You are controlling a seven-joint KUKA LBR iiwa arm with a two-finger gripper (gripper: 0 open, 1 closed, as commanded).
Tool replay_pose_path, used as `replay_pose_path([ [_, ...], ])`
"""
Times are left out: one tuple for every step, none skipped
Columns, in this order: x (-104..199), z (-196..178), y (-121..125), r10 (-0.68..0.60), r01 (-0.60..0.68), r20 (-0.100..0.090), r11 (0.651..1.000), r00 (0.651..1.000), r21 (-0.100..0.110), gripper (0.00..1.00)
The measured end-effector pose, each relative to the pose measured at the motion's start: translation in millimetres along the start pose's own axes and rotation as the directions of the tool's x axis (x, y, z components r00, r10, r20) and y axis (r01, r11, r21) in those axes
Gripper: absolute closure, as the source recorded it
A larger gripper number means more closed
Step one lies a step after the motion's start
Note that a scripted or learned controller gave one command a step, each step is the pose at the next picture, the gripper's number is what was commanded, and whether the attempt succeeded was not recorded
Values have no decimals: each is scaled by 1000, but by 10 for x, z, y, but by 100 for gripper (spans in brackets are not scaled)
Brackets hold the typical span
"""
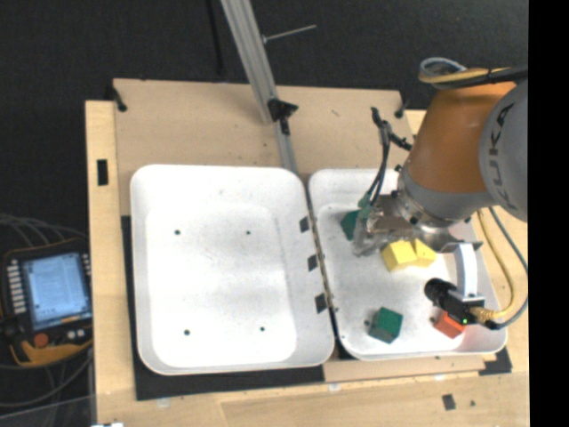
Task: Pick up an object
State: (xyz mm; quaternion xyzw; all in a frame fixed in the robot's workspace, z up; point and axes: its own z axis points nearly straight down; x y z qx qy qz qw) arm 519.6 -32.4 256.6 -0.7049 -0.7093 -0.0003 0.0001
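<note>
The pincer [369, 234] hangs low in the right bin [351, 350], toward its far left part. A green block [349, 224] lies just to its left, partly hidden behind it, and I cannot tell whether they touch. A yellow block [402, 254] lies just to its right and slightly nearer; it is chunky, with a bright top face. A second green block [385, 324] sits near the bin's near edge, well apart. Whether the pincer is wide or narrow, I cannot tell.
</note>
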Motion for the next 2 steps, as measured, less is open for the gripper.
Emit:
replay_pose_path([
  [567, 60, -17, -1, 1, 0, 1000, 1000, 0, 100],
  [1064, 37, -170, 2, -2, -1, 1000, 1000, 1, 100],
])
